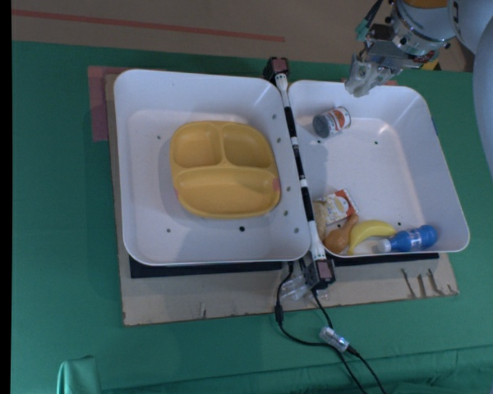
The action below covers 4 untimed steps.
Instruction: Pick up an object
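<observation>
Two white bins (148, 245) on cardboard (189, 302) over green cloth (57, 220); jaws' state unclear above right bin's far rim.

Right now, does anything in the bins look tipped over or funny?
Yes. The can in the right bin lies on its side, and the blue bottle lies flat by the banana in the near corner.
</observation>
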Available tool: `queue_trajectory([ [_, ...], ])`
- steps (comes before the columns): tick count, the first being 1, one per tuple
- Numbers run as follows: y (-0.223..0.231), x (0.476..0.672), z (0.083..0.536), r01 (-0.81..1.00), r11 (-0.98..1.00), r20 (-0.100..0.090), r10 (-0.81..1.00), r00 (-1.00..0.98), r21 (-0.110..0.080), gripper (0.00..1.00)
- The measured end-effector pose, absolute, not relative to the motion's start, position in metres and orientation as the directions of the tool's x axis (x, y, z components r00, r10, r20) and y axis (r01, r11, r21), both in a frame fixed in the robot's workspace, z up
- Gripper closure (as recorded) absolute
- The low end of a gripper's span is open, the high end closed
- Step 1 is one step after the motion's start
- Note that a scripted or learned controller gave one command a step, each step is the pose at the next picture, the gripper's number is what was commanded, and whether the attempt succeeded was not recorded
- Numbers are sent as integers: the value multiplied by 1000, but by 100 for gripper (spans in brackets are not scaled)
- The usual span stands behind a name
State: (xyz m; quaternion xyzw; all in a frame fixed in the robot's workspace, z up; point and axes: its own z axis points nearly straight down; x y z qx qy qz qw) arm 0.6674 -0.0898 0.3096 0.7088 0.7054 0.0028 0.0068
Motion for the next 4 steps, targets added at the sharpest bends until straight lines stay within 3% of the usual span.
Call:
queue_trajectory([
  [1, -85, 702, 333, 1000, -4, -7, 1000, 5, 16, 100],
  [2, -44, 702, 347, 1000, -4, -6, 1000, 4, 17, 100],
  [3, 3, 670, 285, 1000, -4, -3, 1000, 4, 9, 100],
  [4, 12, 702, 348, 1000, -3, -1, 1000, 3, 16, 100],
])
